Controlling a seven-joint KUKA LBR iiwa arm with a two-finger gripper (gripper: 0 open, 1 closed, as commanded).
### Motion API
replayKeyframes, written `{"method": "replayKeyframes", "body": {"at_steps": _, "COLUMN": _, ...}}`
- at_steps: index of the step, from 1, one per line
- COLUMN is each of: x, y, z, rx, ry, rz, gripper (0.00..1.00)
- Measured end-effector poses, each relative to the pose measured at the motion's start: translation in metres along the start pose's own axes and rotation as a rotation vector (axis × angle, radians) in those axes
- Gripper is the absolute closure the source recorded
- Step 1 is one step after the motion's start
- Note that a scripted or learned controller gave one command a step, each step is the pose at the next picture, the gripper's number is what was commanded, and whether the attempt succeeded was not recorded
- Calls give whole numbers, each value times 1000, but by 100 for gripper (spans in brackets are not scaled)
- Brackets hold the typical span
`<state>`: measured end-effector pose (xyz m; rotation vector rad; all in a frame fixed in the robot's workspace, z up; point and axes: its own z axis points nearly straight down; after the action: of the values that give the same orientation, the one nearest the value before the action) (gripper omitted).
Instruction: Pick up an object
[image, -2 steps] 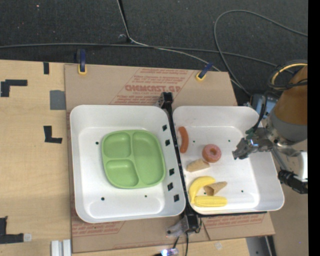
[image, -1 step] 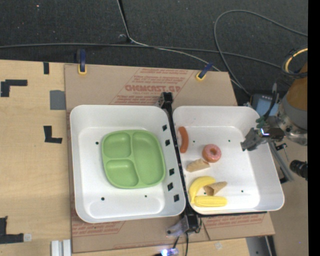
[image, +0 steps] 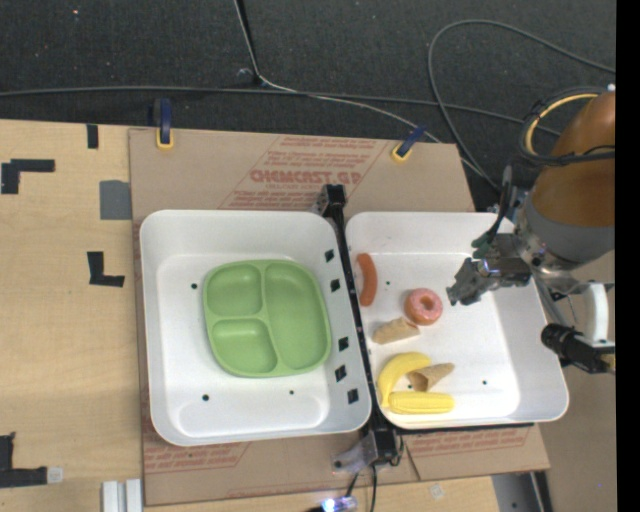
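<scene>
My fingers (image: 468, 287) hang over the right bin (image: 540, 400), gripping nothing; how wide they stand I cannot tell. No pick is made yet. Below lie a donut (image: 424, 306), a sausage (image: 367, 278), a bread piece (image: 395, 330), a banana (image: 408, 386) and a cone (image: 432, 376). The left bin (image: 170, 400) holds a green divided plate (image: 266, 318).

- Pink ring-shaped toy doughnut (image: 424, 306): lies flat near the middle of the right-hand shallow white bin (image: 500, 400).
- Orange-red toy sausage (image: 366, 277): lies lengthwise along the bin's left wall, up-left of the doughnut, apart from it.
- Tan toy bread piece (image: 395, 330): lies flat just below-left of the doughnut.
- Yellow curved toy banana (image: 404, 381): lies near the bin's front wall, below the doughnut.
- Tan toy cone piece (image: 431, 376): lies touching the banana's right side.
</scene>
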<state>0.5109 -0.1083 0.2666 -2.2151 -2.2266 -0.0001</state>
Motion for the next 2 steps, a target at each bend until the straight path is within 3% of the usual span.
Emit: {"method": "replayKeyframes", "body": {"at_steps": 2, "x": 96, "y": 10, "z": 0, "rx": 1, "ry": 0, "rz": -1, "gripper": 100}}
